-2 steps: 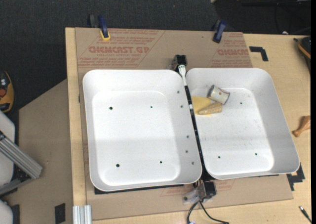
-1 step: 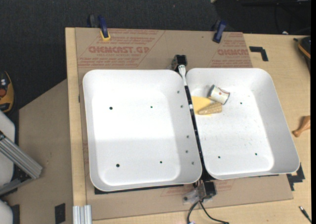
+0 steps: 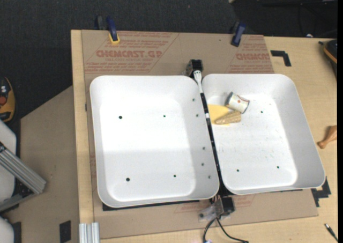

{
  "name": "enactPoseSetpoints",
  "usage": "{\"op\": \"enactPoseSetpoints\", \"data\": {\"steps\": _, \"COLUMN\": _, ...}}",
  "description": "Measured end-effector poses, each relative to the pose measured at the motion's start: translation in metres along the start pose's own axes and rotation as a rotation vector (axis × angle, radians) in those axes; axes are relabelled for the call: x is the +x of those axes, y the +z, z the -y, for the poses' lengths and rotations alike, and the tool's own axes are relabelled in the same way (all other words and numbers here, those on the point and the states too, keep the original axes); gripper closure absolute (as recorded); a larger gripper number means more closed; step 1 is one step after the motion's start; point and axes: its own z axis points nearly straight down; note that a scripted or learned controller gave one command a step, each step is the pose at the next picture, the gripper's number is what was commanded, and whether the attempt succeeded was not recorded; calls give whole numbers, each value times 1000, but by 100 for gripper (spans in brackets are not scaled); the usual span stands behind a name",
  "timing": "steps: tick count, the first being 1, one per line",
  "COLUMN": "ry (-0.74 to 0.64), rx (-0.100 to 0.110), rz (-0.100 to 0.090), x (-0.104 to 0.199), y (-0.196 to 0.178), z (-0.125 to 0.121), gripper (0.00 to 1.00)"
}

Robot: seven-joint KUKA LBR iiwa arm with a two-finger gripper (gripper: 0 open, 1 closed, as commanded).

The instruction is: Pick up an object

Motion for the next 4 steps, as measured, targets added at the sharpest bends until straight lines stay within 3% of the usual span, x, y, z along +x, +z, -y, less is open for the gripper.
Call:
{"op": "enactPoseSetpoints", "data": {"steps": 1, "ry": -7, "rx": 15, "rz": -5, "x": 77, "y": 146, "z": -24, "gripper": 0}}
{"op": "enactPoseSetpoints", "data": {"steps": 2, "ry": 0, "rx": -4, "rz": 1, "x": 72, "y": 127, "z": -25, "gripper": 100}}
{"op": "enactPoseSetpoints", "data": {"steps": 3, "ry": -7, "rx": 13, "rz": -4, "x": 147, "y": 212, "z": 2, "gripper": 100}}
{"op": "enactPoseSetpoints", "data": {"steps": 4, "ry": -7, "rx": -4, "rz": -3, "x": 203, "y": 168, "z": 0, "gripper": 100}}
